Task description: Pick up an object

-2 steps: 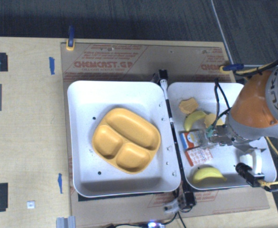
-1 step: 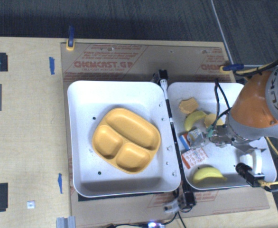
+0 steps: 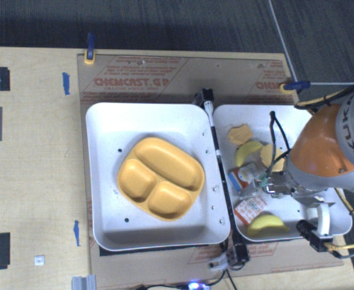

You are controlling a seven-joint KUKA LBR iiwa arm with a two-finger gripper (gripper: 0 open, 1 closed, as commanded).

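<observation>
My gripper [image 3: 263,185] reaches down into the right bin [image 3: 340,225] from the right, under the orange band of the arm [image 3: 322,150]. It hangs over a cluster of small items: a small packet with blue print [image 3: 241,177] just to its left and a red and white packet [image 3: 249,209] below it. A yellow-green fruit shape [image 3: 247,153] and a yellow piece [image 3: 266,156] lie just behind it. Another yellow fruit shape [image 3: 266,223] rests at the bin's front. The wrist hides what lies directly beneath the gripper.
A tan piece [image 3: 240,133] sits at the right bin's back left. The left bin [image 3: 104,125] holds a large yellow three-compartment tray [image 3: 160,177]. A black divider [image 3: 216,150] runs between the bins. Cables [image 3: 276,132] loop near the wrist.
</observation>
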